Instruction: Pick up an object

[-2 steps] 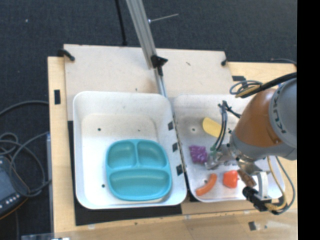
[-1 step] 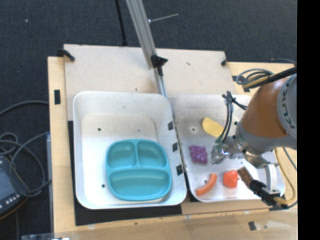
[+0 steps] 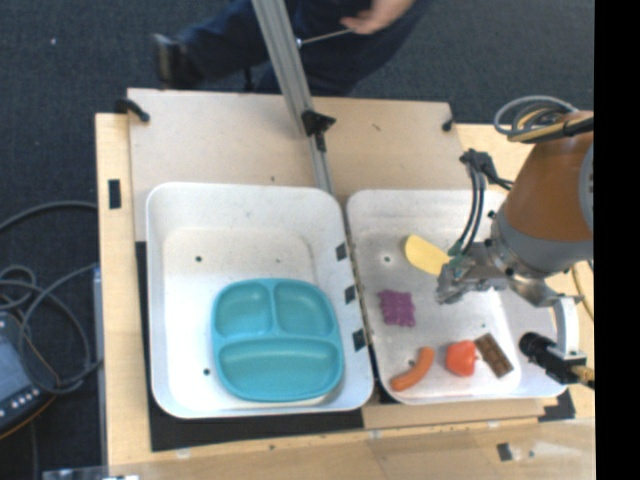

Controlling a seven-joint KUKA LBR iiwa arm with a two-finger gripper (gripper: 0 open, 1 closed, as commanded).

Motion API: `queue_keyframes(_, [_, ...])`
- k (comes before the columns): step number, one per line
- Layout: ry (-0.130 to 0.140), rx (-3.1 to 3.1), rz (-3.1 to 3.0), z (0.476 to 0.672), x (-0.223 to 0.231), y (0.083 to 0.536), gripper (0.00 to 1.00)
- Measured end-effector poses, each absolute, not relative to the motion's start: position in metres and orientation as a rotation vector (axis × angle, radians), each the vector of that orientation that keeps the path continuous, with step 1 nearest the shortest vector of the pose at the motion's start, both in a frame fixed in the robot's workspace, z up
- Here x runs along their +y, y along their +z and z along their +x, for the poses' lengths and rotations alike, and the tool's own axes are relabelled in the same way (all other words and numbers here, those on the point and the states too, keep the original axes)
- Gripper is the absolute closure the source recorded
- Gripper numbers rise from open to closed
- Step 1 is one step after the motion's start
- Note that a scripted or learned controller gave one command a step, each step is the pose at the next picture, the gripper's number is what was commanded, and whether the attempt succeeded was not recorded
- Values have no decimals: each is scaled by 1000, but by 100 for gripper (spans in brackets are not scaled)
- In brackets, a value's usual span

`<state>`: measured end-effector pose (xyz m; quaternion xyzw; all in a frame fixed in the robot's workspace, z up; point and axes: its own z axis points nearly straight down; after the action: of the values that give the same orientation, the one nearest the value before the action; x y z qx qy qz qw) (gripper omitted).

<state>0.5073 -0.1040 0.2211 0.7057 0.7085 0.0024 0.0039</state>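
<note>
Over on the left sits a teal plate [image 3: 277, 354]; rightward, grapes [image 3: 398, 308], a carrot [image 3: 413, 368], then the yellow banana [image 3: 427, 254], lying slantwise just up-left of the gripper [image 3: 450, 286], whose grip I cannot tell.

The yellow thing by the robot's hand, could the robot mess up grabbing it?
Yes, maybe. The gripper hangs beside the yellow piece, not over its middle, so it might nudge it away instead of picking it up. The purple grapes lie close on the other side and could get bumped. Also, the gripper is low inside the right bin, so it may just scrape the floor and close on nothing.
</note>
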Motion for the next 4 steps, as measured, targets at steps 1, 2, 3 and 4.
queue_keyframes(1, [7,2221,2212,510,-105,275,100])
queue_keyframes(2, [1,2229,2213,536,-55,259,100])
queue_keyframes(3, [1,2228,2214,549,-4,252,100])
queue_keyframes(4, [4,2229,2213,577,44,258,100])
